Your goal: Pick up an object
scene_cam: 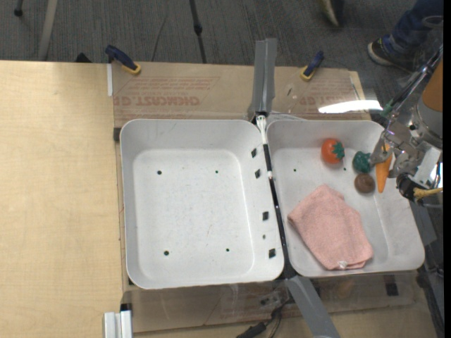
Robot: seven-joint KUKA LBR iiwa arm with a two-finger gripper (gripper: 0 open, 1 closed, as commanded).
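Observation:
The right bin (394, 255) holds a pink cloth (331, 227) near its front. A red-orange fruit with a green top (331, 151) lies toward the back. A teal piece (362, 161) and a small brown ball (364, 183) sit close to the right wall. A thin orange carrot-shaped piece (381, 176) stands nearly upright beside them. My gripper (389, 150) is at the bin's right edge, just above and touching or almost touching the orange piece's top. I cannot tell whether it grips that piece.
The left bin (134, 210) sits beside the right one, with a grey divider bar (263, 83) behind them. Two blue-and-yellow clamps (122, 58) (312, 64) hold the cardboard at the back. A wooden bench top (53, 189) extends left.

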